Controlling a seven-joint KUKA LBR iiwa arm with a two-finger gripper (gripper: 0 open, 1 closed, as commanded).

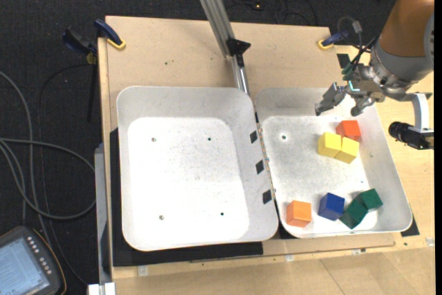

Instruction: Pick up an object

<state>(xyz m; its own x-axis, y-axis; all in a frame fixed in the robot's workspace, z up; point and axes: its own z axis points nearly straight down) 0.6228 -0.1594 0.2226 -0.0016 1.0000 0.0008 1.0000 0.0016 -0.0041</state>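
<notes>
Camera view from above the bench: gripper hangs over the back edge of the right bin, fingers splayed apart, nothing between them. All the candidate objects sit in that right bin. Count: two yellow blocks pressed together, one red-orange block touching their far side, one orange block near the front edge, one blue block just beside it, two green blocks touching each other at the front right corner. Seven blocks total. Left bin sits alongside, touching at the middle seam. Blocks look like small rigid cubes, probably light, hard, flat-sided, so unlikely to crush or deform; faces may be a bit slick. Best hold, judging from here, is across two opposite flat faces. Orange block and blue block have free sides; red-orange block is closest to the gripper but crowded by the yellow pair, so fingers may bump a neighbour
</notes>
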